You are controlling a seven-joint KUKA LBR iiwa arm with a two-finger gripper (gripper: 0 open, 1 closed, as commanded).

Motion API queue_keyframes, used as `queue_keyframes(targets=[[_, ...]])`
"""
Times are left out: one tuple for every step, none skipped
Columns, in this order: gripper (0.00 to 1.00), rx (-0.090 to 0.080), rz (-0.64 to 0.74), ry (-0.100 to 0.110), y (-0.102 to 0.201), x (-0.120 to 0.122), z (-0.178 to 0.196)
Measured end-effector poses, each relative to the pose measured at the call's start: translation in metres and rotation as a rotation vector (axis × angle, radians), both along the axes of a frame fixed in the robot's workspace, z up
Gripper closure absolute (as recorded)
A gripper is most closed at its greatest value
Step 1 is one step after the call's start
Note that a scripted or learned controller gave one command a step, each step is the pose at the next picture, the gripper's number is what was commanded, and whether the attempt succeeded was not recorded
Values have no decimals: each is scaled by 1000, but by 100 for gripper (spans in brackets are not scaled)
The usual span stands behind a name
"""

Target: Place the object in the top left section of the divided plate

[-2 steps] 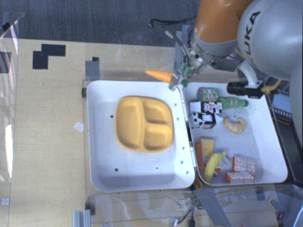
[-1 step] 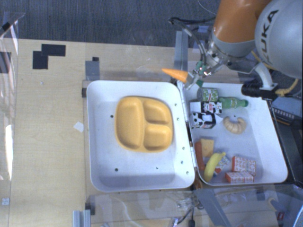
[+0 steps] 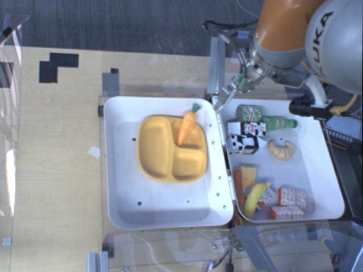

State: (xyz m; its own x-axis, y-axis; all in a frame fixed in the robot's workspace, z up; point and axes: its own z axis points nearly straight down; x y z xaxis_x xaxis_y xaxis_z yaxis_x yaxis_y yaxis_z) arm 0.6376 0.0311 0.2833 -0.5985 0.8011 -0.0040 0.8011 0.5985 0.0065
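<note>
The pincer (image 3: 227, 98) hangs over the seam between the two bins, near their far edge, and honestly I can't tell how it's set from here. Nothing is visibly in it.

The toy carrot (image 3: 186, 126) lies on the yellow divided plate (image 3: 156, 149) in the left bin (image 3: 122, 208), resting on the plate's upper right part with its green top poking past the rim.

The right bin (image 3: 329, 203) has a green bottle (image 3: 276, 123), a green can (image 3: 249, 113), a cow-print milk carton (image 3: 244, 140), a croissant (image 3: 282, 149), a banana (image 3: 255, 197), a cheese wedge (image 3: 247, 175) and two small red-and-white boxes (image 3: 290, 203), all sitting on the wooden worktop (image 3: 57, 180).
</note>
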Motion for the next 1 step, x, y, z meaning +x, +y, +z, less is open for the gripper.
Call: queue_keyframes(targets=[[0,1,-135,2,11,-9,-28]])
